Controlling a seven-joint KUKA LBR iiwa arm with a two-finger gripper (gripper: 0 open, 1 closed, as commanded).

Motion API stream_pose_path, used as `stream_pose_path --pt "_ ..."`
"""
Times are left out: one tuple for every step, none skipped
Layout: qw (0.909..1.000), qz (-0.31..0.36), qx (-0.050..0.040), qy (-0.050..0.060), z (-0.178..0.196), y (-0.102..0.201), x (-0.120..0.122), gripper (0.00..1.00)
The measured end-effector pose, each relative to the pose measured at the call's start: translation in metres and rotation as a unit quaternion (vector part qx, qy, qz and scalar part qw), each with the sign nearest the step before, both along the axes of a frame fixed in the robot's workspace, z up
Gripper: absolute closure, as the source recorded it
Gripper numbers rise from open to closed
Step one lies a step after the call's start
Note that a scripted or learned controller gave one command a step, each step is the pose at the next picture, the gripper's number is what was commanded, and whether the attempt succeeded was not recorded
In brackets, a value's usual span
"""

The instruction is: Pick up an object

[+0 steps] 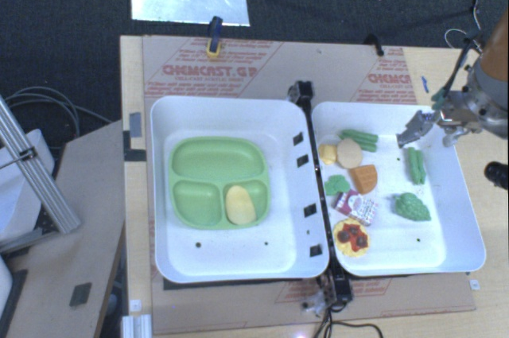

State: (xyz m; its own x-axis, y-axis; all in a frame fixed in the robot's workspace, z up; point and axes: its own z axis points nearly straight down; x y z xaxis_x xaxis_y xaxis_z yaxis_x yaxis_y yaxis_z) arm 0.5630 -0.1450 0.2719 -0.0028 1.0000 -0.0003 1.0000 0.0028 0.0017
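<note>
green tray [215, 161], yellow potato [240, 204], white bins [238, 110], orange wedge [365, 178]

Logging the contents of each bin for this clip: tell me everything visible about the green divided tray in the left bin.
The pale green plastic divided tray lies flat on the floor of the left white bin, roughly centred. It is a rounded rectangle with three compartments: one long one along the far side and two smaller ones nearer the camera. A yellow oval toy food piece rests in the near right compartment, overlapping its near rim; the other two compartments look bare.
</note>
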Motion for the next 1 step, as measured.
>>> stream_pose_path --pt "0.9999 0.002 -0.0015 -0.011 0.2113 0.0251 -0.0595 0.0"
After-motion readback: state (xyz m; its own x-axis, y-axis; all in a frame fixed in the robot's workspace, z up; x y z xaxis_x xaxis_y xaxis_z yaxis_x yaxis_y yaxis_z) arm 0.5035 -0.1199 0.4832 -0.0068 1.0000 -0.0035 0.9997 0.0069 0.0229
